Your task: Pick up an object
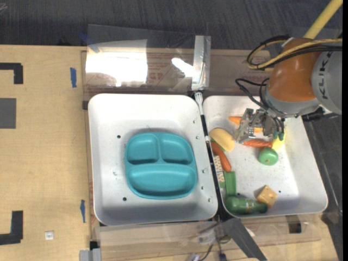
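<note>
My gripper [260,125] sits low in the right bin [304,194], near its upper middle, wrist with orange band [291,78] above it toward the top right; black and yellow cables loop around the wrist. Finger state: I cannot tell, too much clutter and metal glare at the tip

Objects crowd right around the tip: an orange carrot-like piece [255,143] just under it, another small orange bit [235,119] at its left, a yellow piece [279,139] at its right, a green round fruit [267,156] just below that. A yellow potato-like lump [222,138] lies to the left, near the bin's left wall, with an orange-red stick [224,159] below it, then a green cucumber-like toy [230,182] running down to another green piece [244,204] at the bottom. A tan wooden block [266,195] lies beside that, well apart from my tip

Left bin [103,118] holds a teal divided tray [160,165], three compartments, flat in the middle. Clear plastic sheet [141,64] stands behind both bins
</note>
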Robot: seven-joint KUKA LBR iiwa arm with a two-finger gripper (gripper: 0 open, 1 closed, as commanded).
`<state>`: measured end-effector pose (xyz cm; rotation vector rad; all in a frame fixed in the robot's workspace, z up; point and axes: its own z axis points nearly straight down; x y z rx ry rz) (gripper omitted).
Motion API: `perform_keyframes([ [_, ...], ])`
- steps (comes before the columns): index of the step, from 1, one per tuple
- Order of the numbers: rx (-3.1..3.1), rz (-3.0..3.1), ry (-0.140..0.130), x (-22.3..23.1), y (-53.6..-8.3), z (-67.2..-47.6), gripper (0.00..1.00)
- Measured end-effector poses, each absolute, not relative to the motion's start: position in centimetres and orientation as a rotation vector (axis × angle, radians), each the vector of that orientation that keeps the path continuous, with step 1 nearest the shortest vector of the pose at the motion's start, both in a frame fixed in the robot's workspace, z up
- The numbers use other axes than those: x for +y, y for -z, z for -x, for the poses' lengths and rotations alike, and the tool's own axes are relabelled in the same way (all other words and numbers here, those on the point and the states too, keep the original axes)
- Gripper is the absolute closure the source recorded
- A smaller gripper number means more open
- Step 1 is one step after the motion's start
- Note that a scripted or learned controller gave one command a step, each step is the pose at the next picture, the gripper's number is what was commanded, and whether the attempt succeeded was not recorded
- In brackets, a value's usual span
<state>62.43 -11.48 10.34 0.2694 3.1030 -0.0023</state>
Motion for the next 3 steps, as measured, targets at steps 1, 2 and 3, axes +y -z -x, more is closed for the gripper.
perform_keyframes([
  [1, 3.098, -0.426, -0.009, -1.1, -19.2, -65.9, 1.00],
  [2, 3.109, -0.313, -0.002, -1.6, -27.0, -66.2, 1.00],
  [3, 3.118, -0.314, -0.001, -1.6, -26.5, -66.0, 0.00],
])
